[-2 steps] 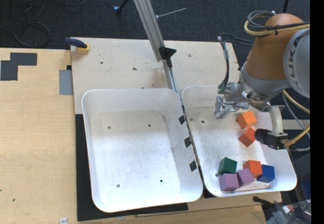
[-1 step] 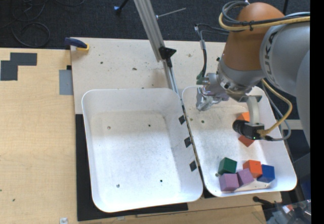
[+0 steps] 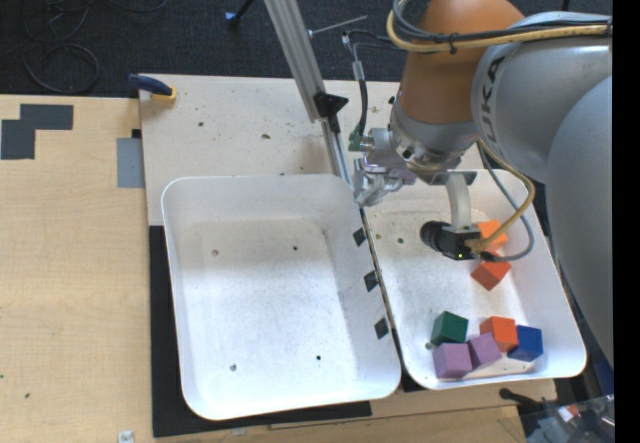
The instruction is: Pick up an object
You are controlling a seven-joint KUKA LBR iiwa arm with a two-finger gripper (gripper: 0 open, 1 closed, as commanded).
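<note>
Nearest the camera, at the front end of the right bin (image 3: pixel 415 276), a cluster of blocks sits close together: a purple block (image 3: pixel 452 360) and a second purple block (image 3: pixel 485 349) touching side by side, a green block (image 3: pixel 450 327) just behind the first, an orange block (image 3: pixel 503 332) behind the second, and a blue block (image 3: pixel 527 342) at the cluster's right edge, beside the orange one. Further back in the same bin, well apart from the cluster, a red-orange block (image 3: pixel 490 275) lies turned at an angle, and just behind it a brighter orange piece (image 3: pixel 489 230) is partly hidden, so its shape is hard to judge. The left bin (image 3: pixel 260 301) lies alongside, its white floor lightly speckled, and small black tabs (image 3: pixel 370 281) run along the edge where the two bins meet. At the far end of that shared edge hangs the gripper (image 3: pixel 372 185), low over the rims and well apart from every block; nothing shows in its grasp, and whether it is open or shut cannot be told from this angle. Above it the arm (image 3: pixel 545 101), grey with its orange band, reaches in from the right. Behind the bins, on the pale bench (image 3: pixel 230 126), a slanted metal rail (image 3: pixel 295 36) climbs away to the left, and a blue and yellow clamp (image 3: pixel 150 86) rests at the bench's far left corner.
</note>
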